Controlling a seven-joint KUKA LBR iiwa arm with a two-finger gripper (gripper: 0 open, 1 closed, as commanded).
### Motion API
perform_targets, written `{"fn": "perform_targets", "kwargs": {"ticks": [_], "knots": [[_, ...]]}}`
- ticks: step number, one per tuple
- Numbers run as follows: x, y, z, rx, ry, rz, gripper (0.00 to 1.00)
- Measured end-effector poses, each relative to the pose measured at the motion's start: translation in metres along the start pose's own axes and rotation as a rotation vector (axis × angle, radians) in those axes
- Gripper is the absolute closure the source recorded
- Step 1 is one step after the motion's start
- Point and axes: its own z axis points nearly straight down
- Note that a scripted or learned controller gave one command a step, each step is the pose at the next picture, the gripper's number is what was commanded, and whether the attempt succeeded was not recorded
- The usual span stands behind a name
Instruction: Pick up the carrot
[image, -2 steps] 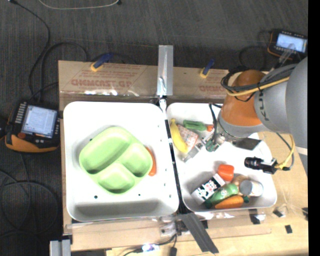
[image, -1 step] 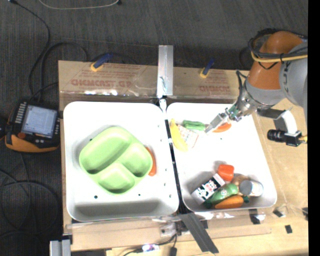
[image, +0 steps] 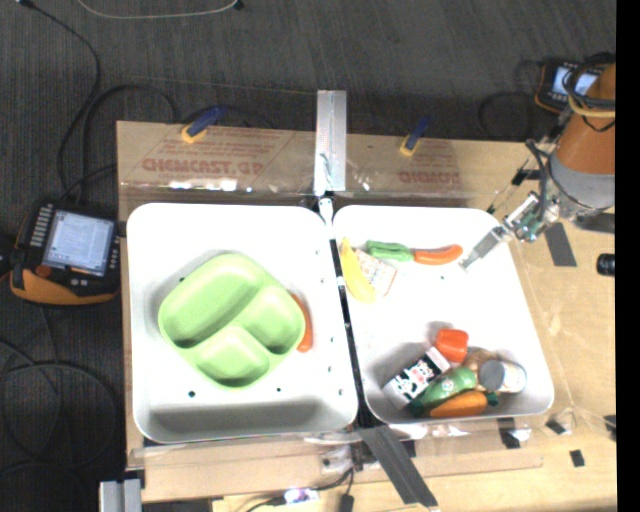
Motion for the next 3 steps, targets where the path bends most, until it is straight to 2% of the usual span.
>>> {"fn": "perform_targets", "kwargs": {"ticks": [1,2,3], "knots": [[0.031,0.046,0.104,-0.003,0.001,-0.18,0.0],[0.108,-0.009,0.111,-0.013,-0.004,-0.02,0.0],[0.126,0.051,0.018,-0.001,0.004,-0.018,0.0]]}}
